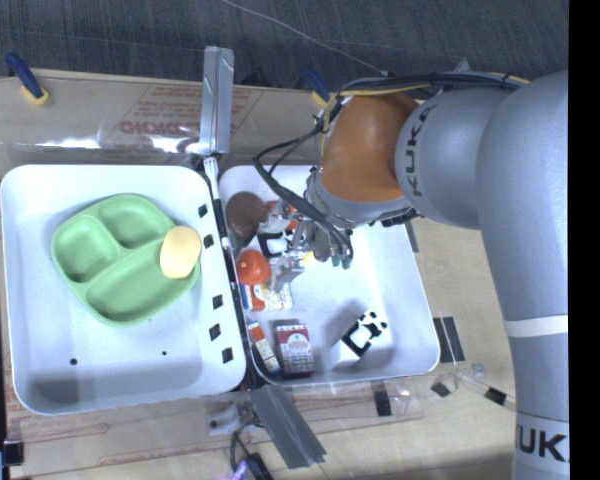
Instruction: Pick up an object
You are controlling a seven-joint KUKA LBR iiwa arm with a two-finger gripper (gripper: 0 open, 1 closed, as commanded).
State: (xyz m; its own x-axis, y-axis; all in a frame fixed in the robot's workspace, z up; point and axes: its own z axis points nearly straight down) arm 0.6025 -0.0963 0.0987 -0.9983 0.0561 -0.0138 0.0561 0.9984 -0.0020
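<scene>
Hanging low in the right bin (405, 298), the gripper (315, 243) sits just right of the orange-red object (252, 266); whether the jaws are spread cannot be told.

Plate (115, 258) in left bin (40, 368); ball (180, 252) on plate.

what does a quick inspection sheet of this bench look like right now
surface: two white bins side by side, left bin and right bin, on a board-covered bench.
job's things: right bin holds a brown round object, an orange-red object, a red box and a black-and-white block.
clutter: green divided plate with a yellow object on it, in the left bin.
grippers: gripper low over the right bin's left side; state of jaws unclear.
cables: black cables loop off the wrist.
surroundings: blue clamps at the board's far edge.
</scene>
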